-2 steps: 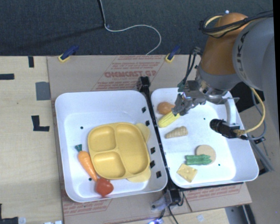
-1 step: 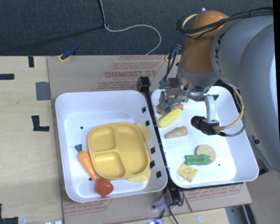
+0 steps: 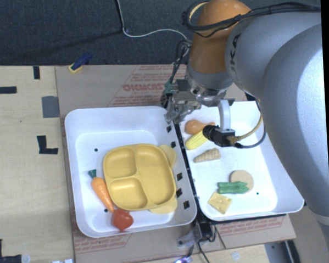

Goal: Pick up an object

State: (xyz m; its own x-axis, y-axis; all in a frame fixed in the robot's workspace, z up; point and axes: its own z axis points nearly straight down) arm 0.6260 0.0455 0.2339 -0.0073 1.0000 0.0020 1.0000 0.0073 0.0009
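In the right white bin (image 3: pixel 278 202), corn (image 3: pixel 196 140) lies just below the claw (image 3: pixel 180 112); claw's opening cannot be told.

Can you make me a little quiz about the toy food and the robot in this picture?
1. True or false: the carrot lies in the same bin as the yellow tray.
2. Which food sits nearest the claw? A) tomato B) corn C) cheese
3. Fill in: the green bean rests against the ____.

Key: 1 true. 2 B, the corn. 3 cookie, touching the green bean.
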